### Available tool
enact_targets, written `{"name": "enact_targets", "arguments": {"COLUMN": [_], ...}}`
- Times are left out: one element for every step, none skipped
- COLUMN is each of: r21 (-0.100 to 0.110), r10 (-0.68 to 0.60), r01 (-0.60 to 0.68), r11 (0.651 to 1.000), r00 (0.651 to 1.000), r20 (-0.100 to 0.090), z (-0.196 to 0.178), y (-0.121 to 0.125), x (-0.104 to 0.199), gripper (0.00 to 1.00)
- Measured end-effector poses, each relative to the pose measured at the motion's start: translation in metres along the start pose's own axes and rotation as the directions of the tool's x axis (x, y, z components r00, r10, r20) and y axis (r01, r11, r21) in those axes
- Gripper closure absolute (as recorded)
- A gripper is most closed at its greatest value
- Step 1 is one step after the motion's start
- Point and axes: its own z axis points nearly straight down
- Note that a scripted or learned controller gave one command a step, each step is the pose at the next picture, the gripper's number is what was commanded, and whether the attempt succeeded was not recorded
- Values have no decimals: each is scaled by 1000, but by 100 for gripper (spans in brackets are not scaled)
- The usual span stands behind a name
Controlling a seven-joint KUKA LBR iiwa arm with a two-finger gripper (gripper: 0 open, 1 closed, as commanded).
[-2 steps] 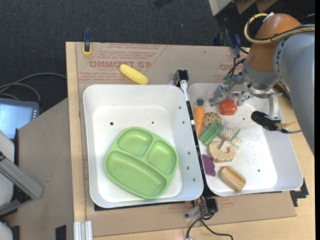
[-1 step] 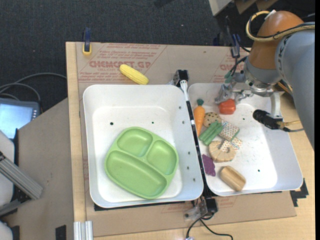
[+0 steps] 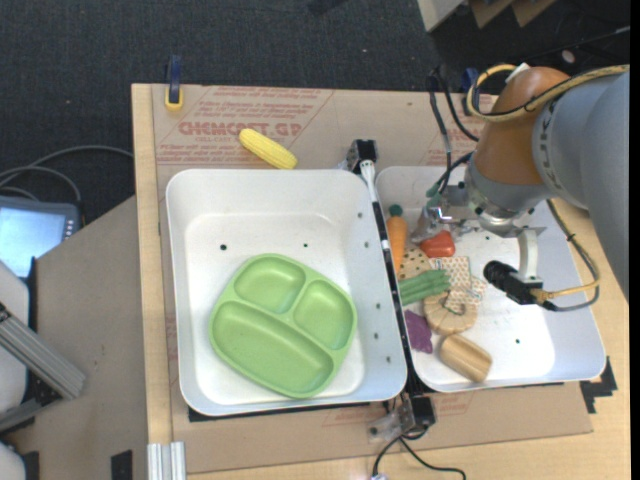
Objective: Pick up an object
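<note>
We see the grey arm (image 3: 590, 138) with its orange band (image 3: 515, 128) reaching down over the right bin (image 3: 560, 353), and its hand (image 3: 440, 223) sits low at the far left part of that bin, just above a small red object (image 3: 438, 245); we cannot tell whether the hand is spread or pressed together, nor whether it grips anything. Taking the right bin as our landmark, its left half holds a cluster of toy foods: an orange carrot (image 3: 398, 238) along the left wall, a green bean-like piece (image 3: 424, 286) beside it, a purple piece (image 3: 418, 330) nearer the front, a tan round cookie (image 3: 452, 313) and a tan wooden block (image 3: 466, 358) toward the front. Left of the right bin stands the other bin (image 3: 200, 218), bearing a green divided plate (image 3: 284, 324). Behind that, on the counter (image 3: 300, 118), lies a yellow corn cob (image 3: 267, 149).
</note>
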Motion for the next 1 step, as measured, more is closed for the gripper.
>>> {"name": "enact_targets", "arguments": {"r21": [5], "r10": [-6], "r01": [6], "r11": [1000], "r00": [1000], "r20": [-5], "z": [-101], "y": [-31], "x": [80], "gripper": [100]}}
